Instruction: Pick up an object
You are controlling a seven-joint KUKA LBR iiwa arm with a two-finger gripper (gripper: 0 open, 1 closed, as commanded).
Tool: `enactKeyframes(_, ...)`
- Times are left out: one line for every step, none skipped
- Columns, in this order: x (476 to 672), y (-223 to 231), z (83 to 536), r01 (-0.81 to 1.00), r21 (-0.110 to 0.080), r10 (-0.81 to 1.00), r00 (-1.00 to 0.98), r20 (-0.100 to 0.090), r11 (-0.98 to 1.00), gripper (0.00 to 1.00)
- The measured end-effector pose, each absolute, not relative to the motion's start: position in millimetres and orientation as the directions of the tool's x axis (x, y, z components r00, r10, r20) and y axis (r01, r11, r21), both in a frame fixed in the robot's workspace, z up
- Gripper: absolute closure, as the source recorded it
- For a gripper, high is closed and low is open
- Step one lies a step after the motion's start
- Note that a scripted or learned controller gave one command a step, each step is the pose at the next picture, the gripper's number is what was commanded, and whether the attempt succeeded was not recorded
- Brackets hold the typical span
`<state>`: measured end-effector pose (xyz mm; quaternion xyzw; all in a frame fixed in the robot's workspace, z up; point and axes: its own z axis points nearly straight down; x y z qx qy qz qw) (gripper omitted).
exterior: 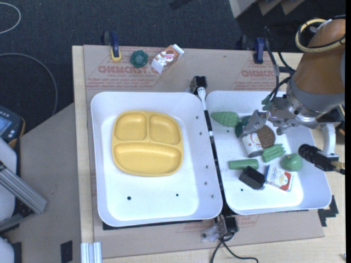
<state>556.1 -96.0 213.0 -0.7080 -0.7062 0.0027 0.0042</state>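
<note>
- My gripper (262, 126) hangs over the far-middle part of the right bin (312, 199), above the cluster of items; whether my fingers are apart or together, I cannot tell.
- Directly under me: one can (252, 144) with a brown disc (267, 137) beside it.
- Green items, four counted: a bumpy one (224, 118) near the left wall, a stick (243, 164), a short piece (273, 153), a round one (292, 161).
- One black block (252, 177) touches one red-and-white packet (278, 178).
- Open floor in the right bin: the near strip and the far-left corner.
- The left bin (109, 201) holds one yellow divided plate (147, 143); bare floor surrounds it on all sides.
- On the far board edge: one green cap (139, 57), one small carton (166, 58).
</note>
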Motion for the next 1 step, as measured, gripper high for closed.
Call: enactKeyframes(532.9, -117.8, 86.3, 1.000, -0.009, 1.000, 0.003, 0.000, -0.003, 0.00)
